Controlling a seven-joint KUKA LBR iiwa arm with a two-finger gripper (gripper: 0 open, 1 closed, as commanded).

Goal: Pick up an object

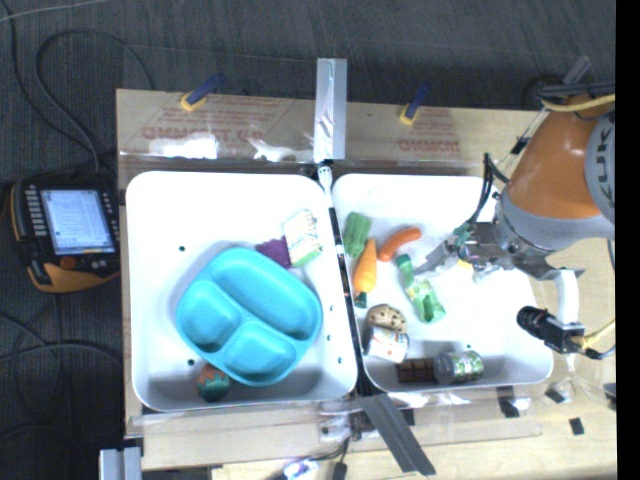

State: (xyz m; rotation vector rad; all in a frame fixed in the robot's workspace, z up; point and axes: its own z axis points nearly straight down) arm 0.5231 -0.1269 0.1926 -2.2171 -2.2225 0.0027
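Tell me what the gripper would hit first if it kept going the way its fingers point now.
Judging from the slant, the gripper points left across the right bin. First in that line is probably the small green piece just ahead, with the orange carrot beyond. Its height above them is unclear.

You are looking down at a slant from one fixed camera above the bench, taking in both shallow white plastic bins (pixel 150 268), the grey-and-orange arm (pixel 560 183) entering from the right.

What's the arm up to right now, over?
Gripper low over right bin, nothing visibly held. Nearest: green toy, orange sausage. Path clear.
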